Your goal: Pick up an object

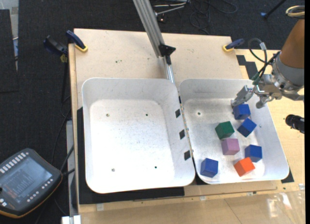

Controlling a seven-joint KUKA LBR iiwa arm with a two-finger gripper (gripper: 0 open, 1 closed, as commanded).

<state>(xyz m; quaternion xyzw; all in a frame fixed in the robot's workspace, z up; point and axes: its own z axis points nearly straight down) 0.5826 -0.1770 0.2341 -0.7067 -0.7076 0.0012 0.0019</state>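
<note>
The bench (pixel 126 49) carries two white bins: the left bin (pixel 128 133) and the right bin (pixel 203 102), where seven blocks lie. The hand (pixel 252 97) hangs over the right bin's far side, fingers apart, clamped on nothing, just above a blue block (pixel 241 111). Nearby sit a green block (pixel 224 130), a purple block (pixel 230 146) and an orange block (pixel 244 166).
</note>
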